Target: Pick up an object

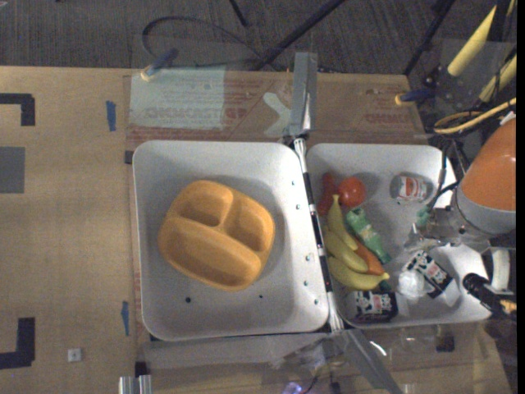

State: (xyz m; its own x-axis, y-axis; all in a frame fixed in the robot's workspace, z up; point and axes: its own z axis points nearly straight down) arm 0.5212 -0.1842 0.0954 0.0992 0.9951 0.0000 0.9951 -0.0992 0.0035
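Observation:
The right bin holds a bunch of yellow bananas, a red tomato, a green bottle, an orange carrot, a small can, a crumpled white item and two black-and-white cartons. My gripper hangs over the right side of this bin, just above the right carton and to the right of the green bottle. The arm's orange band sits above it. I see nothing held.
The left bin carries an orange divided plate. A metal divider runs between the bins. Cables and yellow tubing lie at the upper right, and a tripod's legs cross the floor behind the bench.

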